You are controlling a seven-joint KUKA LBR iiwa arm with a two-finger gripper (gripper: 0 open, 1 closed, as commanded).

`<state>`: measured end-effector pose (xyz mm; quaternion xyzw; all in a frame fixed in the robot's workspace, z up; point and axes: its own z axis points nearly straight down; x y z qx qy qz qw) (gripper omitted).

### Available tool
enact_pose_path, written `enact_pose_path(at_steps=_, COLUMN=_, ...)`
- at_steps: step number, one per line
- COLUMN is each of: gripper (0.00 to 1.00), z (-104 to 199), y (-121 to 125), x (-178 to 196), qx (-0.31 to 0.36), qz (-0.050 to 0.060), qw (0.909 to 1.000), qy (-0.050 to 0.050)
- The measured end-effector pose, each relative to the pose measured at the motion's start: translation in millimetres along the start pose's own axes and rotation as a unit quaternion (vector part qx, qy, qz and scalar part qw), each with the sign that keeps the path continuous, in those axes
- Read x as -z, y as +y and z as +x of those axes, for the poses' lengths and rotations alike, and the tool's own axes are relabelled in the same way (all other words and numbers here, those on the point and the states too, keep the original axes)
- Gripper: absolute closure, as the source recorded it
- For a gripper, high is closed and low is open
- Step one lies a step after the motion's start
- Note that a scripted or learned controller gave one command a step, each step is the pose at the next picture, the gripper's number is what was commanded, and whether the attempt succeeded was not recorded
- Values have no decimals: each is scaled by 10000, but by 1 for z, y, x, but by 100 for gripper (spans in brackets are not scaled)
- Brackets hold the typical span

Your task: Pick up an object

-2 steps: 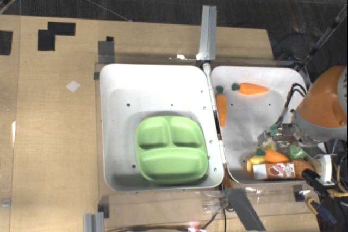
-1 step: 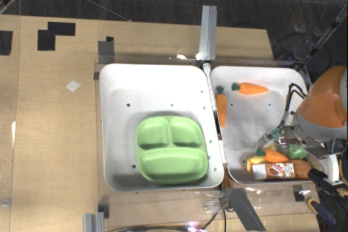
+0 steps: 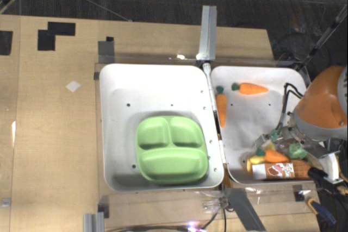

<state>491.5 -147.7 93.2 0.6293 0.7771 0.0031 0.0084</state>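
Wooden worktop [image 3: 49, 133] bearing two white bins. Left bin [image 3: 117, 84] holding a green sectioned tray [image 3: 171, 148]. Right bin [image 3: 247, 117] with one carrot [image 3: 250, 88] near the far wall, another [image 3: 221, 108] along the left wall. Pincer [image 3: 278, 141] low over clutter at the near right corner, beside a brown bottle [image 3: 280, 170]; grip state impossible to tell.
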Motion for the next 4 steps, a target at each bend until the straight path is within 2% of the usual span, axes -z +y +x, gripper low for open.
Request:
enact_pose_path(at_steps=1, gripper=0, z=-2, y=2, x=0, qx=628, qz=-36, qw=9980, qy=-16)
enact_pose_path(at_steps=2, gripper=0, z=-2, y=4, x=0, qx=1347, qz=-54, qw=9909, qy=-24)
enact_pose_path(at_steps=3, gripper=0, z=15, y=5, x=8, qx=2113, qz=-6, qw=9774, qy=15)
enact_pose_path(at_steps=4, gripper=0, z=18, y=1, x=7, qx=1132, qz=40, qw=9936, qy=39)
